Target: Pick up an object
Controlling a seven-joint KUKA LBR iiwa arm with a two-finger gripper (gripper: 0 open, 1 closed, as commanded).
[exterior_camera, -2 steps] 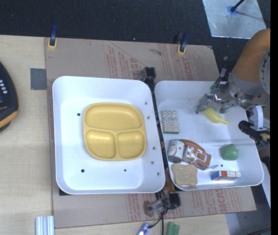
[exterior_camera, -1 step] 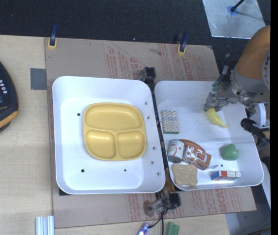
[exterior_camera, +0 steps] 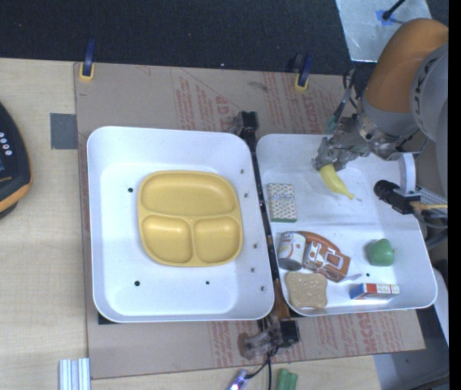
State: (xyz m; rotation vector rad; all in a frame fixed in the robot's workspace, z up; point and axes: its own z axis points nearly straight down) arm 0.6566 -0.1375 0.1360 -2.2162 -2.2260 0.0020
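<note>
A: Two white bins are sitting side by side on the counter [exterior_camera: 43,283]. The left bin [exterior_camera: 108,218] is carrying a yellow divided plate [exterior_camera: 189,216], lying flat in the middle, probably as a drop spot.

B: And the right bin [exterior_camera: 413,242]?

A: It is holding the clutter: a small patterned packet [exterior_camera: 281,201] near the divider, a brown wrapped can [exterior_camera: 311,254], a tan bread-like slice [exterior_camera: 306,291], a green ball [exterior_camera: 381,252], and a little red-and-white box [exterior_camera: 374,291]. They are lying loose and apart, which I judge is leaving room for fingers.

B: Which one is the arm going for?

A: Likely the yellow banana [exterior_camera: 337,182] at the bin's far side. Its long axis is running diagonally, upper end under the hand [exterior_camera: 330,158], lower tip pointing toward the near right.

B: Is the hand gripping it?

A: I cannot tell; the fingers are sitting right at the banana's upper end, but their opening is not readable.
</note>
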